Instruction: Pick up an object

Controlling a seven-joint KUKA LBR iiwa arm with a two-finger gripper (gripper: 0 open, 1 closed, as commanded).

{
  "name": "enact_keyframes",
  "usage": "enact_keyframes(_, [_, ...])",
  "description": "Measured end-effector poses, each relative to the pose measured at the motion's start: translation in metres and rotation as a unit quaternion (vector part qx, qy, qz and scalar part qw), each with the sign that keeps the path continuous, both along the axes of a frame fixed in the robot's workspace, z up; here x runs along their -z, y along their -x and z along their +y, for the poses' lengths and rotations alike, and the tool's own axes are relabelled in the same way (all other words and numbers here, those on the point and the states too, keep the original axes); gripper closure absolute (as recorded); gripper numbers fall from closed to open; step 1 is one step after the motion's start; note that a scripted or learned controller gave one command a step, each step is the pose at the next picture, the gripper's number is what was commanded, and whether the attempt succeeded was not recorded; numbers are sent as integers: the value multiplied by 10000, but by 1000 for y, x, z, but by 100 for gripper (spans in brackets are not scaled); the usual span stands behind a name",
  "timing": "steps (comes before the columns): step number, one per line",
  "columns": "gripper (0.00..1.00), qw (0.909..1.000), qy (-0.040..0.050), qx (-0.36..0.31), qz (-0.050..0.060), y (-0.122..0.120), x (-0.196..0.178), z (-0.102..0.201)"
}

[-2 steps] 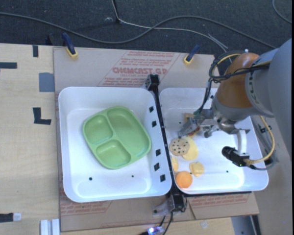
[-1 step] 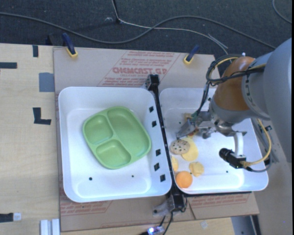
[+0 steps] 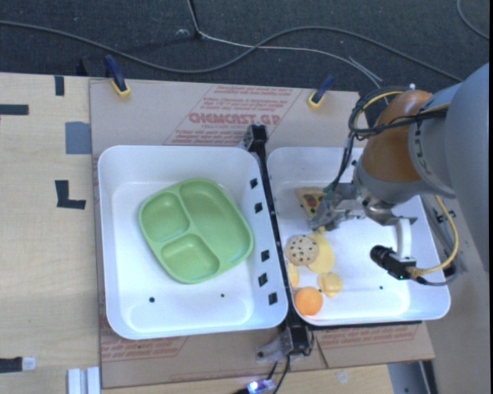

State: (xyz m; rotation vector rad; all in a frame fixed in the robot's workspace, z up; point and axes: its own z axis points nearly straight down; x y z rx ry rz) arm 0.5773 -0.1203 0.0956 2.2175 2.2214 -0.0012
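The arm (image 3: 427,150) reaches into the right bin (image 3: 370,306), its gripper (image 3: 322,216) low near the bin's left edge; whether the jaws are wide or narrow I cannot tell. A yellow-brown piece (image 3: 311,198) lies touching it. Nearer the front-left corner sit a cookie (image 3: 300,249), a yellow lump (image 3: 322,258), another (image 3: 332,283) and an orange ball (image 3: 309,300). A green plate (image 3: 195,229) fills the left bin's (image 3: 119,245) middle

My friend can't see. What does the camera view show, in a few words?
A grey robot arm reaches into the right white bin, its gripper low beside a yellowish item above a cookie, yellow pieces and an orange ball. The left white bin holds a green divided plate.
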Motion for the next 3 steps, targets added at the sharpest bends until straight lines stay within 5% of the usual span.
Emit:
enact_keyframes(2, [100, 10000, -5, 3, -16, -6, -125, -4])
enact_keyframes(3, [100, 10000, -13, 3, 10, -7, -136, -4])
